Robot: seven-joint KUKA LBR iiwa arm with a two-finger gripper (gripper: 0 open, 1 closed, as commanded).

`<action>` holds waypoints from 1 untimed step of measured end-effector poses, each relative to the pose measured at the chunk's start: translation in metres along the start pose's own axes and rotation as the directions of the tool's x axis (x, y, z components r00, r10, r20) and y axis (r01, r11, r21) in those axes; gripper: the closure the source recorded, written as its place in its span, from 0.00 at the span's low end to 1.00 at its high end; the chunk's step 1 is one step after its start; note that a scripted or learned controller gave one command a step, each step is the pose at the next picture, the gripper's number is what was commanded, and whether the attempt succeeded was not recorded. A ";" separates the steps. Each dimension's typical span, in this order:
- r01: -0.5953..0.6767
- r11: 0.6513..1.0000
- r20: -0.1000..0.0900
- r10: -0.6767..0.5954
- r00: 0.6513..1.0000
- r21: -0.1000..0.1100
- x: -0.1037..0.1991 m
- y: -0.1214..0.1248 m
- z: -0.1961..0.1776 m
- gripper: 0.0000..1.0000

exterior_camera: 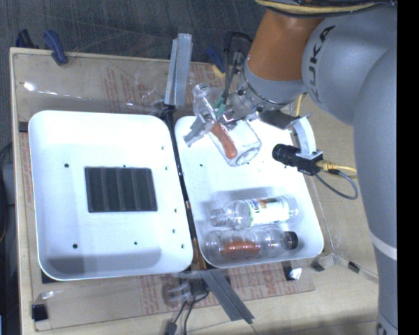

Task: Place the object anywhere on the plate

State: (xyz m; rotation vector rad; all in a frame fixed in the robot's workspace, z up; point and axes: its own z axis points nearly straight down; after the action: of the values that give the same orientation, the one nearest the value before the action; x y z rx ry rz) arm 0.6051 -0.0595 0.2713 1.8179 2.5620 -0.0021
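Camera view has the hand clamped on a clear bottle, hanging tilted over the right bin. Looks like the carry step. Next it needs to swing left of that bin, to the dark plate.

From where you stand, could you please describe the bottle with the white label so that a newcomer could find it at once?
Start at the right white bin, the one beneath the grey arm. Two clear plastic bottles lie on their sides near its front edge; take the rear one, the labelled bottle. Its white label with orange print sets it apart from the front bottle, which has a dark cap.
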 end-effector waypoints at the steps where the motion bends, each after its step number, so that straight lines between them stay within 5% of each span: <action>1: -0.252 0.968 -0.002 0.252 0.968 0.008 0.076 -0.006 0.045 1.00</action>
State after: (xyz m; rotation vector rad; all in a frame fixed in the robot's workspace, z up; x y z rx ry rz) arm 0.5747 0.0103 0.2264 2.1325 2.3152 -0.0093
